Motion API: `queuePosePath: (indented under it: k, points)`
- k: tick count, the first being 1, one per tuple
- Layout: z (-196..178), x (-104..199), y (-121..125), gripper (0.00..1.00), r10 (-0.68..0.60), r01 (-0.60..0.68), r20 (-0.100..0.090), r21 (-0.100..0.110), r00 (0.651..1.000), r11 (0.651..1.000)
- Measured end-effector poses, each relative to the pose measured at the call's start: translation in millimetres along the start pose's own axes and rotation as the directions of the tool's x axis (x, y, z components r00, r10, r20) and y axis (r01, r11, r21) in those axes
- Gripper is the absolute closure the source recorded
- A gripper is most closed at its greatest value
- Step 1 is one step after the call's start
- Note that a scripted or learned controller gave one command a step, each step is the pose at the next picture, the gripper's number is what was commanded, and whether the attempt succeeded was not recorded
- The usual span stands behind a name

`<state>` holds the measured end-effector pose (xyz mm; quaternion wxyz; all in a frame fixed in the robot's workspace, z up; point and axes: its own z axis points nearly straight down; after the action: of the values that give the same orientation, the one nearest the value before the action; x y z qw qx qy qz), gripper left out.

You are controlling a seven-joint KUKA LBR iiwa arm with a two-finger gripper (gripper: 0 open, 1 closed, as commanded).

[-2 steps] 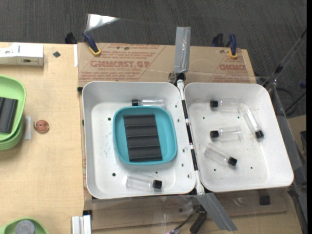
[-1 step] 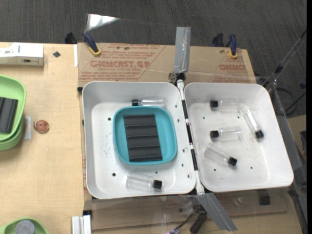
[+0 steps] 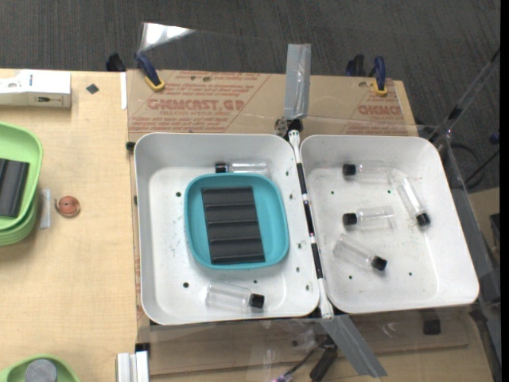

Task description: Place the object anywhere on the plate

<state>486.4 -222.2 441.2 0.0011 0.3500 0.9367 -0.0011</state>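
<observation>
A teal plate with a dark ribbed insert lies in the middle of the left bin. Two clear vials with black caps lie in that bin off the plate: one by the far wall, one near the front wall. The right bin holds several more clear black-capped vials, among them one at its centre, one below it, and one towards the right.
Brown cardboard lies behind the bins, held by clamps. On the wooden bench to the left sit a green tray, a white box and a small copper disc.
</observation>
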Motion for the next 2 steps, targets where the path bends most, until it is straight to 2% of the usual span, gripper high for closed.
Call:
queuePosePath:
  k: [1, 2]
  points:
    - [-0.7, 5.6, -4.6, 0.0, -0.35, 0.35, -0.001, -0.001, 0.937, 0.937]
    - [-0.5, 5.6, -4.4, 0.0, -0.628, 0.628, 0.0, -0.002, 0.778, 0.778]
